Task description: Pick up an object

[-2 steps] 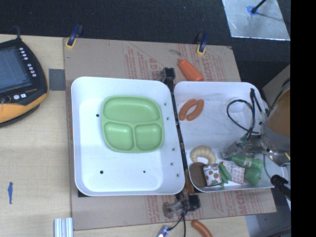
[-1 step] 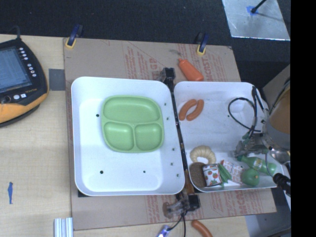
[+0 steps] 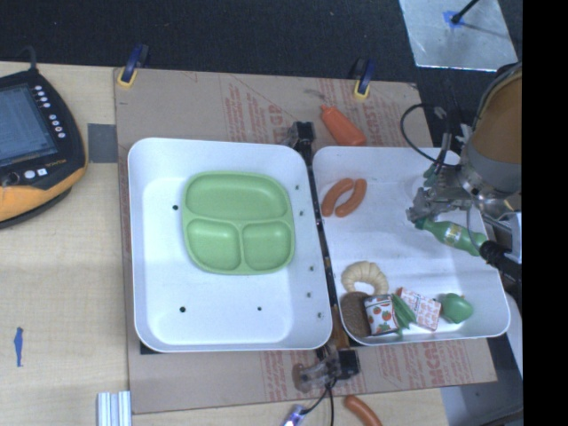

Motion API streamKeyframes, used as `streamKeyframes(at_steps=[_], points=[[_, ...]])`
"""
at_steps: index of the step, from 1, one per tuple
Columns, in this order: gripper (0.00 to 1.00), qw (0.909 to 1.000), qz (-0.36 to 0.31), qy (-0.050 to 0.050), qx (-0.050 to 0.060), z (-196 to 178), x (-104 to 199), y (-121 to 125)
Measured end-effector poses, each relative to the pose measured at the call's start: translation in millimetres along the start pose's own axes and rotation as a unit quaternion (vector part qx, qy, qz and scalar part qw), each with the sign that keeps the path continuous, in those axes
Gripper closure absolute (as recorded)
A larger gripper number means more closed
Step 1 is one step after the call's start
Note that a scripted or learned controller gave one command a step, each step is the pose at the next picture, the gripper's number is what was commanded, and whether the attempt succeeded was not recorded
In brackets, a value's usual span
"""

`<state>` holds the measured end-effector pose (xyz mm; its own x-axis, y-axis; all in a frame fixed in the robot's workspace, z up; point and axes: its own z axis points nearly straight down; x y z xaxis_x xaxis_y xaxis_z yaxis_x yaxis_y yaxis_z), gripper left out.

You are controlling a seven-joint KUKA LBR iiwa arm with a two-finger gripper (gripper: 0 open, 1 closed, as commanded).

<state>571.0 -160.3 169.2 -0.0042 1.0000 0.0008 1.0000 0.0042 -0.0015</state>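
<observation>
White right bin [image 3: 373, 162]: hot dog [image 3: 343, 196] mid-left, croissant [image 3: 366, 276], cartons [image 3: 382, 315] and green pepper [image 3: 456, 307] crowd the near edge. My gripper [image 3: 432, 209] sits over the green bottle [image 3: 454, 233], lying flat at right; jaw state — cannot tell.

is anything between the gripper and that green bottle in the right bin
Nothing visible does. The gripper sits at the right bin's right side, directly over the green bottle, which lies on bare bin floor. The sausages and the croissant lie well apart from it.
</observation>
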Motion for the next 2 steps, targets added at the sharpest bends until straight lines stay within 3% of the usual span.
streamKeyframes(at_steps=[1, 2], points=[[1.00, 1.0000, 0.000, 0.000, 0.000, -51.4, 15.5, 30.7], [0.00, 1.0000, 0.000, 0.000, 0.001, -51.1, 15.6, 30.5]])
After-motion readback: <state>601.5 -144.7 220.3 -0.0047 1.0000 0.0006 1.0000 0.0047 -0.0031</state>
